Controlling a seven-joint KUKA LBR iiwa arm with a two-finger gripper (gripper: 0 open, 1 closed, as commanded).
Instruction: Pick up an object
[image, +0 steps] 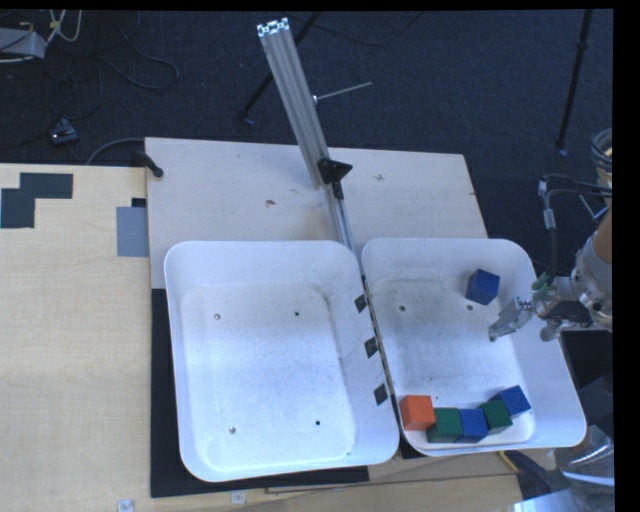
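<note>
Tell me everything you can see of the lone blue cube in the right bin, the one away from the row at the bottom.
The blue cube is a small, solid-coloured block with a matte look, its top face lighter than its sides. It sits flat on the floor of the right bin, in the upper right area near the far wall, turned slightly askew to the bin's edges. Nothing touches it: the gripper is below and to its right, apart from it, and the other blocks lie along the near edge.

Both bins are white: the left bin (262, 360) and the right bin (440, 330). At the right bin's one o'clock sits a blue cube (482, 286). Along its six o'clock edge: orange block (417, 411), green block (446, 424), blue block (473, 423), green block (497, 413), blue block (515, 400).
</note>
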